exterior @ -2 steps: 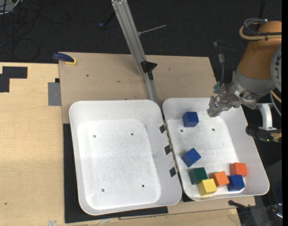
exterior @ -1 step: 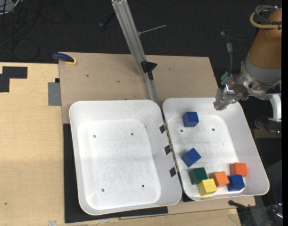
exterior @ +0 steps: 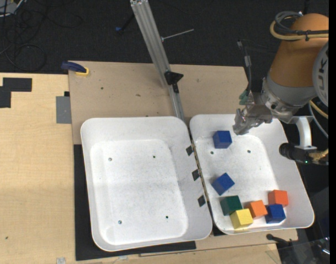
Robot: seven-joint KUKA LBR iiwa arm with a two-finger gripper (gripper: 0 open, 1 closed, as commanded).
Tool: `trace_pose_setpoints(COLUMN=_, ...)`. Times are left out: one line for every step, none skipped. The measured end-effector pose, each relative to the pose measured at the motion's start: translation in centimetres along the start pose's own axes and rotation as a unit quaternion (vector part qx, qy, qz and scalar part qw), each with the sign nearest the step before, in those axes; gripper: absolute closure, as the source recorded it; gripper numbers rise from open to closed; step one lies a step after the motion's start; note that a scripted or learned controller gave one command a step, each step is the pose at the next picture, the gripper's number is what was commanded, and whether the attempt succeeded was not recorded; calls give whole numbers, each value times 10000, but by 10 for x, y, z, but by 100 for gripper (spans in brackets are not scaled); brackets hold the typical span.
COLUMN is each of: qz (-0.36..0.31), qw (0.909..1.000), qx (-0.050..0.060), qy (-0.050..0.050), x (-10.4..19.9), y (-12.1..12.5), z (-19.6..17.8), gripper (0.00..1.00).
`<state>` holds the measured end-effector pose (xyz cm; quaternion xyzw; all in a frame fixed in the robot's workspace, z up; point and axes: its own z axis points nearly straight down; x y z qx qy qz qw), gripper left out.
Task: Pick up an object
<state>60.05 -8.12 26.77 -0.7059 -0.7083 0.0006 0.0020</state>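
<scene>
The right bin (exterior: pixel 288 172) holds several small cubes. A blue cube (exterior: pixel 222 139) lies near its back left, and another blue cube (exterior: pixel 223 183) sits in the middle left. At the front lie a green cube (exterior: pixel 231 204), a yellow cube (exterior: pixel 242 218), an orange cube (exterior: pixel 258 208), a red-orange cube (exterior: pixel 278 197) and a third blue cube (exterior: pixel 275 213). My gripper (exterior: pixel 241 126) hangs over the back of the right bin, just right of the back blue cube. Nothing shows between its fingers.
The left bin (exterior: pixel 102 131) stands beside the right one, with black clips (exterior: pixel 194 174) along the shared edge. A slanted metal rail (exterior: pixel 155 48) rises behind the bins. A blue and yellow clamp (exterior: pixel 75 67) sits at the bench's back left corner.
</scene>
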Motion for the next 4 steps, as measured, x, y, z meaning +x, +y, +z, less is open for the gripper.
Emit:
trace_pose_setpoints(qz=-3, qw=10000, qx=7, qy=3, x=53, y=-29, z=6, gripper=100)
trace_pose_setpoints(qz=-3, qw=10000, qx=10, qy=1, x=98, y=-53, z=7, gripper=100)
trace_pose_setpoints(qz=-2, qw=10000, qx=22, qy=-3, x=140, y=-79, z=34, gripper=100)
trace_pose_setpoints(qz=1, qw=10000, qx=13, qy=-4, x=179, y=-103, z=33, gripper=100)
